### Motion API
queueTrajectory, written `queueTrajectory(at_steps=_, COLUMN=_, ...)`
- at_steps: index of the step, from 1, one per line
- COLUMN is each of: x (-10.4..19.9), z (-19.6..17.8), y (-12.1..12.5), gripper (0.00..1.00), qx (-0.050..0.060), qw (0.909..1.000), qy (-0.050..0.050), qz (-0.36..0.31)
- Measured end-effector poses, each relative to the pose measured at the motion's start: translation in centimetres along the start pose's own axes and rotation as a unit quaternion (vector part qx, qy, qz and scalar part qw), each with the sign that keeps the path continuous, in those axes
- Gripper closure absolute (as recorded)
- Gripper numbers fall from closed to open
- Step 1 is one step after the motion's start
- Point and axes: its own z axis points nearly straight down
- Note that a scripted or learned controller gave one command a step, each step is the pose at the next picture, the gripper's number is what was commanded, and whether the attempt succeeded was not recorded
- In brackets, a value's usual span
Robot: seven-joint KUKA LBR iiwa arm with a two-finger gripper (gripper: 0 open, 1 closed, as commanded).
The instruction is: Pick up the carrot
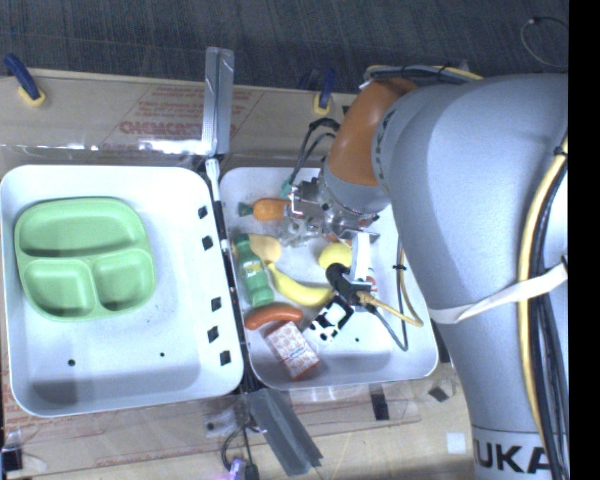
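My arm (480,198) takes up the right of the view, grey with an orange band above the wrist, and the white letters "UKA" show on its base at the lower right. Beneath it sit the two white bins: the left bin (110,368) holds a green divided tray (85,256), and the right bin (380,363) holds the food. Behind them a cardboard sheet (160,113) carries red print, too faint for me to read. My gripper (315,213) hangs over the upper middle of the right bin — whether it is spread or pressed together I cannot tell. The carrot (268,209) lies just to its left, near the bin's upper left corner: a short, stubby orange piece with a green end pointing toward the bin wall. Below it lie a green bottle (252,271), a banana (300,289), a yellow lemon (335,256), a reddish sausage (273,316) and a small red-and-white packet (292,350) — its label too small to read.
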Motion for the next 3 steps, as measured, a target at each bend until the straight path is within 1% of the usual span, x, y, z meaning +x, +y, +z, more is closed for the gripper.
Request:
queueTrajectory(at_steps=1, x=0.0, z=0.0, y=0.0, gripper=0.00, qx=0.000, qw=1.0000, qy=0.000, qz=0.000)
queueTrajectory(at_steps=2, x=0.1, z=-1.0, y=0.0, gripper=1.00, qx=0.001, qw=1.0000, qy=0.000, qz=-0.004)
queueTrajectory(at_steps=3, x=0.1, z=-0.3, y=3.8, gripper=1.00, qx=0.001, qw=0.9724, qy=0.000, qz=0.233)
